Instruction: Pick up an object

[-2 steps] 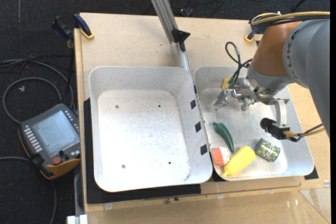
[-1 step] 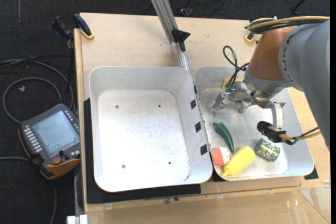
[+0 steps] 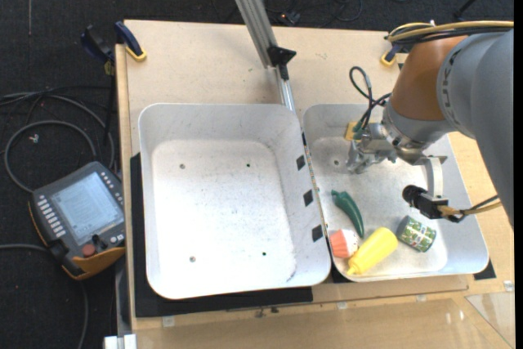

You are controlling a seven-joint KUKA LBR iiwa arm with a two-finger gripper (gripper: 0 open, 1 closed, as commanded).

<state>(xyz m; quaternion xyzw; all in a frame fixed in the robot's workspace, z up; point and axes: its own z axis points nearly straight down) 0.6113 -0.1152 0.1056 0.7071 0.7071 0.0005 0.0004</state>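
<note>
White left bin [image 3: 163, 127] lies bare; in the right bin [image 3: 466, 257], lower frame, rest a green pepper [image 3: 349, 210], yellow bottle [image 3: 373, 249] and green can [image 3: 417, 233]. Above them the pincer [image 3: 359, 162] hovers, seemingly holding nothing; its opening I cannot tell. Picking remains undone.

Two bins side by side on the surface [image 3: 204, 61]; right bin [image 3: 466, 257] holds pepper [image 3: 350, 211], bottle [image 3: 373, 250], can [image 3: 417, 233] along its front.
</note>
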